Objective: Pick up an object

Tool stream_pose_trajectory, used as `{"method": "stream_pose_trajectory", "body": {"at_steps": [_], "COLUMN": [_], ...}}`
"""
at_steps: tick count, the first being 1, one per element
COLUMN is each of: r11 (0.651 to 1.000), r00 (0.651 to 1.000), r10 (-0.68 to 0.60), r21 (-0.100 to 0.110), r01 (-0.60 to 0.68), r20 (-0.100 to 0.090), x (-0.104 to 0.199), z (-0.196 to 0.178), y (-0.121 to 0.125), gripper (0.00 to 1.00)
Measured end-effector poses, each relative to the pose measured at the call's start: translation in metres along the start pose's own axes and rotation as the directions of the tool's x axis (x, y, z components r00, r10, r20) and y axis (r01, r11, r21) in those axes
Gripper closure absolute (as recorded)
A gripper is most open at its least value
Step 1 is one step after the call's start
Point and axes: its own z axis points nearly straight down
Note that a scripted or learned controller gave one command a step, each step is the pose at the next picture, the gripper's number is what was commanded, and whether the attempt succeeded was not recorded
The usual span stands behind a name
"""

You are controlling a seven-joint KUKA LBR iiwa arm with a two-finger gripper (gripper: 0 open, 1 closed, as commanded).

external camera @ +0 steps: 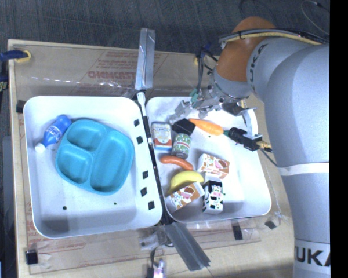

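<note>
Over the far end of the right-hand bin [252,178], the hand [200,104] hangs beside the carrot [209,127]; spread or pressed together, I cannot tell. Descending off-centre, it could roll the carrot against the small can [182,146] and miss.

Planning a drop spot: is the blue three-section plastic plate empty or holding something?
Empty: all three sections of the blue three-section plastic plate show bare blue. The blue plastic bottle lies beside its rim, outside it.

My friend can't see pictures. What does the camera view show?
A grey robot arm reaches its gripper over the right bin, near a carrot, a banana and small cartons. The left bin holds a blue divided plate and a bottle.
</note>
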Motion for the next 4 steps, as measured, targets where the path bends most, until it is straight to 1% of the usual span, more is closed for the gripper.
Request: {"method": "stream_pose_trajectory", "body": {"at_steps": [1, 2, 3, 4], "r11": [0.995, 0.995, 0.995, 0.997], "r00": [0.995, 0.995, 0.995, 0.997], "r10": [-0.099, -0.103, -0.103, -0.071], "r21": [0.001, 0.000, 0.000, 0.002], "r01": [0.099, 0.103, 0.103, 0.071], "r20": [-0.003, -0.001, -0.001, -0.001], "x": [-0.036, -0.036, -0.036, -0.032], "z": [0.048, 0.037, 0.037, 0.050], "y": [-0.034, -0.033, -0.033, -0.062], "gripper": [0.00, 1.00, 0.00, 0.00]}}
